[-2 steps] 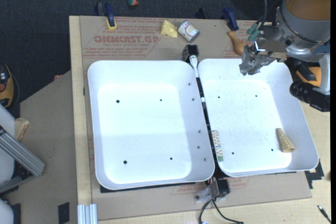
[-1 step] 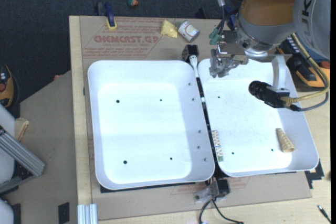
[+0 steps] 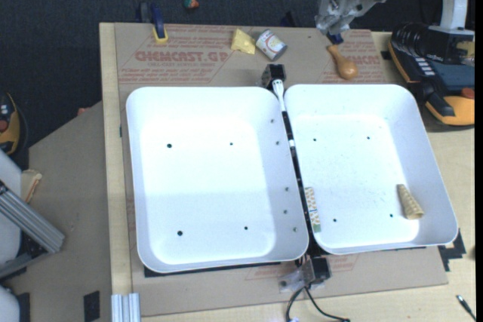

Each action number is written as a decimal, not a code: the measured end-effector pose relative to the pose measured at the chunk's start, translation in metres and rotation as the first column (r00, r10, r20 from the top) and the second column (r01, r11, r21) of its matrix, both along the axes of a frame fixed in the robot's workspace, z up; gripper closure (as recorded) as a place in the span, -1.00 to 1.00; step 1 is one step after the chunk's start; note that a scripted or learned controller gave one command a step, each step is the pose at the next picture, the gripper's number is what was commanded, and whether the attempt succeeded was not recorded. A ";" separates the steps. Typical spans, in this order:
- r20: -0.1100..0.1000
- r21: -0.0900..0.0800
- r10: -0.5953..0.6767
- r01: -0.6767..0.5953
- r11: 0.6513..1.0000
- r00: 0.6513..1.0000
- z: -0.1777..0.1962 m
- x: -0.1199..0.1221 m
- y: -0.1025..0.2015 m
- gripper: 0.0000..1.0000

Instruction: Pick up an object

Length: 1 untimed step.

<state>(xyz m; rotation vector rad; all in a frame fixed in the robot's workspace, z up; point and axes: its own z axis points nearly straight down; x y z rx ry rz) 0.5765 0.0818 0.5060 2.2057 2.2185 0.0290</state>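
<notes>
My gripper hangs at the top of the camera view, beyond the back edge of the right bin. It hovers just above a brown pear-shaped object lying on the cardboard behind that bin. A tan ridged piece lies inside the right bin near its front right corner. I see nothing in the gripper.
The left bin sits beside the right one. On the board behind the bins lie a yellow wedge, a small white box and a blue-and-yellow clamp. Dark equipment stands at the right.
</notes>
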 end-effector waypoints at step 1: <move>-0.037 -0.005 0.004 -0.004 1.000 0.999 -0.140 -0.019 0.089 1.00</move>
